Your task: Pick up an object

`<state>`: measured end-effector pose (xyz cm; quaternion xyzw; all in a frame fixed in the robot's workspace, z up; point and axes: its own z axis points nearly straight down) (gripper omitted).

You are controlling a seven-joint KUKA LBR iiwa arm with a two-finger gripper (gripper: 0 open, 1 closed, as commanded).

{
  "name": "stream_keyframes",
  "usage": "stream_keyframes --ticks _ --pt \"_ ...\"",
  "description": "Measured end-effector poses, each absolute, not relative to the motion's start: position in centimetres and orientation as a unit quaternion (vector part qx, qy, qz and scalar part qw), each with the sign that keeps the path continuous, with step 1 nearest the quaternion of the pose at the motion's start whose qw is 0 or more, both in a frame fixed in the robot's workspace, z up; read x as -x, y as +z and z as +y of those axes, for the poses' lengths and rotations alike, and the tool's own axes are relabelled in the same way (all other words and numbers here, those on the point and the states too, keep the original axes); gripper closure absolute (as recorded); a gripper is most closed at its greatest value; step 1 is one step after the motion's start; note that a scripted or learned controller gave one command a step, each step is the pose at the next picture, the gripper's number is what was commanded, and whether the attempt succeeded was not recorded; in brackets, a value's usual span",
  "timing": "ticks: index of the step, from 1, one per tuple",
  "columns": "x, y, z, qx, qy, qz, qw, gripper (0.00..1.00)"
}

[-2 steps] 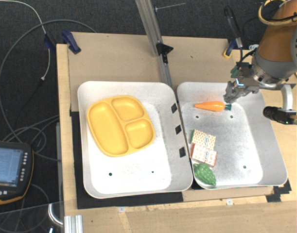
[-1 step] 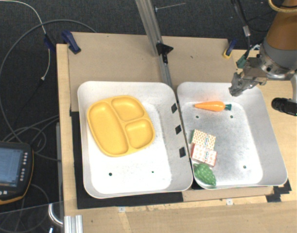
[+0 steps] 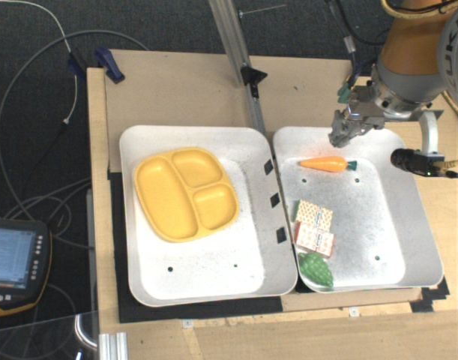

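While the gripper (image 3: pixel 341 137), grip state unreadable, hung right of centre, dropping squarely over the carrot (image 3: pixel 324 164) looked wisest.

Two white bins stand side by side on a wooden bench (image 3: pixel 214 88). The left bin (image 3: pixel 214 276) and the right bin (image 3: pixel 393 223) touch along the middle, where small black clips (image 3: pixel 274 199) sit. Under the bins lies a black mat (image 3: pixel 199 306). A metal pole (image 3: pixel 230 21) rises at a slant behind the bins. A blue clamp (image 3: pixel 109 64) sits at the bench's far left corner. Grey cables (image 3: pixel 34 126) run over the dark floor on the left, near a pendant (image 3: pixel 15 265) with a screen.
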<state>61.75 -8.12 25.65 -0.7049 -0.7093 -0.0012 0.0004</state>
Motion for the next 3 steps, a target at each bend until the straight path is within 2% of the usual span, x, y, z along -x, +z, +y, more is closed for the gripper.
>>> stream_keyframes --ticks 1,2,3 --pt "-61.3 24.3 -2.8 0.705 0.0002 -0.709 0.002 1.00" --pt "-60.1 25.1 2.3 0.705 -0.0005 -0.710 0.002 1.00" --pt "-58.9 23.7 7.5 0.705 0.0006 -0.709 0.002 1.00"
